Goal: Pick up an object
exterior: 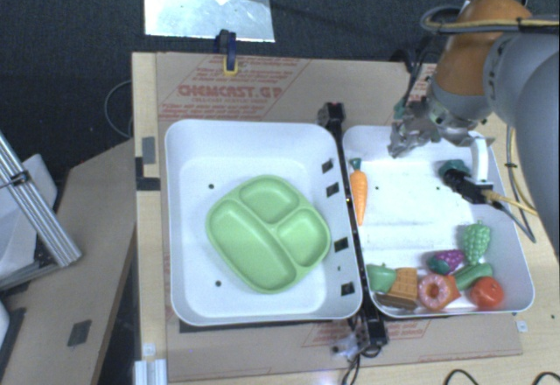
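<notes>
We see a robot lab: a big grey robot arm [516, 68] reaches over two white bins [254, 143] of toy food, with wires and metal bars [31, 208] around.

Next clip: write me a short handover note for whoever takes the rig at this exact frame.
Claw: hovering over the back edge of the right bin, with nothing seen held.
Things: carrot lies by the divider; the donut, tomato, grapes and other toy food are clustered at the bin's front. The green divided plate sits in the left bin.
Done: nothing picked.
Left: choose an object, descend, grasp and lift.
</notes>
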{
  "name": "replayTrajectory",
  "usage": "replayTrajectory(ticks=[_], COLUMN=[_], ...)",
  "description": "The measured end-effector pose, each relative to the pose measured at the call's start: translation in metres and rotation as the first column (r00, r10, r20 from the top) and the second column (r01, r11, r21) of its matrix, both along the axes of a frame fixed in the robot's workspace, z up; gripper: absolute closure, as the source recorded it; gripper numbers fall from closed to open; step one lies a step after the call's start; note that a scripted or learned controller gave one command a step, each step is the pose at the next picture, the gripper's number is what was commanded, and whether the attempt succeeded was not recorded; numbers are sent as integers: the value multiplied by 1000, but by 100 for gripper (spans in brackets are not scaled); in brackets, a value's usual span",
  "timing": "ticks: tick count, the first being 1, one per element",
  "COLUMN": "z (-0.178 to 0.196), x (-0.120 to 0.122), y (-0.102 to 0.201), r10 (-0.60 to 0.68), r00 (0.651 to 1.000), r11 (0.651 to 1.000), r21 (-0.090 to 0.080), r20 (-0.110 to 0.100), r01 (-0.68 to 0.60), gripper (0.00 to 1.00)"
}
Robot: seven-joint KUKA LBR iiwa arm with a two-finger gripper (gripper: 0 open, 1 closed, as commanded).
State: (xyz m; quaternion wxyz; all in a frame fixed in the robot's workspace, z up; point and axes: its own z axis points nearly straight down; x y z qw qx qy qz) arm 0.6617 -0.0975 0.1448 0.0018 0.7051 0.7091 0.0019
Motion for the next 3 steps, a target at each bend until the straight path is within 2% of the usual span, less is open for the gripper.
replayTrajectory(ticks=[1,2,3], z=[60,81,87], x=[9,10,-30], y=[-7,-6,28], r10=[1,1,3], r00=[1000,1000,1000], r11=[1000,1000,1000], r21=[-1,0,1], r20=[4,-1,-5], r01=[-1,-1,-3], gripper=[100,100,100])
